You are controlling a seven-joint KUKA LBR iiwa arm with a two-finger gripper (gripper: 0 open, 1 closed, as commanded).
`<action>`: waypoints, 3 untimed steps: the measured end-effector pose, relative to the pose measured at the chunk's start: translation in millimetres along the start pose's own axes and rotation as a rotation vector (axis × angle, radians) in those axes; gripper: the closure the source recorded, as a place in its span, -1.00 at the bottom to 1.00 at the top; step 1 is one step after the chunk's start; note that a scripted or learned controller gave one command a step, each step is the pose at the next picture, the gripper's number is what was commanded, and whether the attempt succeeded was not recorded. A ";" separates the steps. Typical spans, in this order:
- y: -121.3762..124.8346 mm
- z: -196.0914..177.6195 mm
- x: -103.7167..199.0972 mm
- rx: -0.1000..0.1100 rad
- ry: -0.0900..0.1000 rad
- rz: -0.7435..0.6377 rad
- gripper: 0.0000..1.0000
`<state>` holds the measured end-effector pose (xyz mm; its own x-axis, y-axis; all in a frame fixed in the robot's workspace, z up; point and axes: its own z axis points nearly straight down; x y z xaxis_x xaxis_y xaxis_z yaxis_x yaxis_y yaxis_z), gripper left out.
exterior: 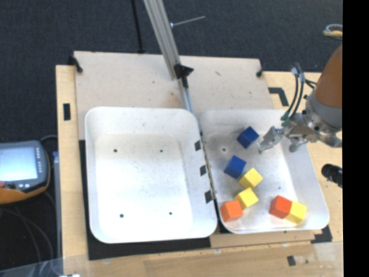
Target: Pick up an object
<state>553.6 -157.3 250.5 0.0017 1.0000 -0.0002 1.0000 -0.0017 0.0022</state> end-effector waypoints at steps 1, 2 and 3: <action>-12.0 42.9 6.3 0.005 -0.001 -0.001 -1.00; -36.3 75.2 10.4 0.005 -0.001 -0.001 -1.00; -59.6 153.7 1.2 -0.003 -0.002 0.000 -1.00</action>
